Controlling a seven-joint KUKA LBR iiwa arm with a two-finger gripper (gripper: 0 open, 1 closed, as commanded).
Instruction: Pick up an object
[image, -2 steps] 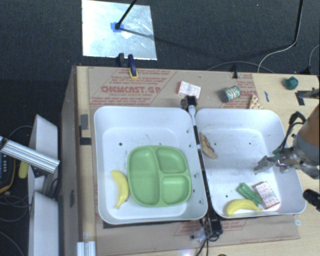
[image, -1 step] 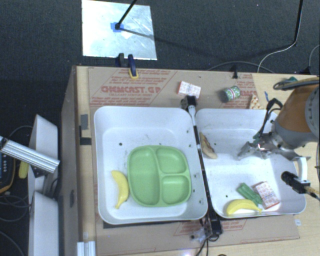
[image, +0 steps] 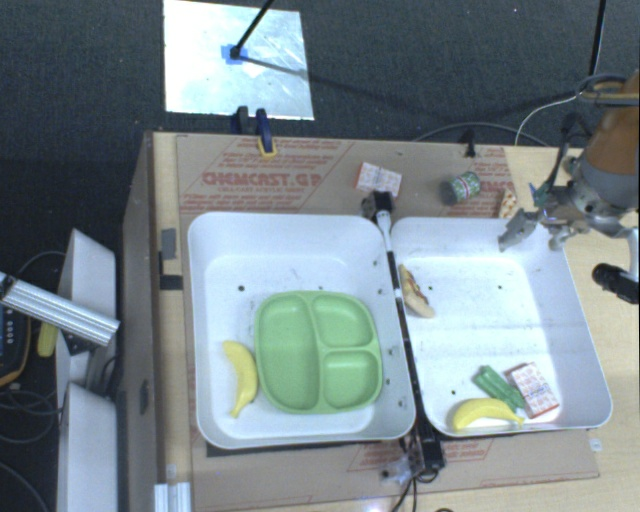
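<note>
Two shallow white bins sit side by side on the table (image: 300, 165) in the camera view. The left bin (image: 215, 260) holds a green divided plate (image: 320, 352) with a yellow banana (image: 241, 376) just beside its left edge. The right bin (image: 585, 350) holds a pale peeled banana piece (image: 415, 296) against its left wall, and near its front edge a second yellow banana (image: 483, 413), a green object (image: 499, 386) touching it, and a small red-and-white packet (image: 532, 389) just to the right. The claw (image: 532, 228) hangs over the right bin's far right corner, its fingers apart with nothing between them. Beyond the bins lie a small can (image: 463, 186) and a printed card (image: 379, 179).
</note>
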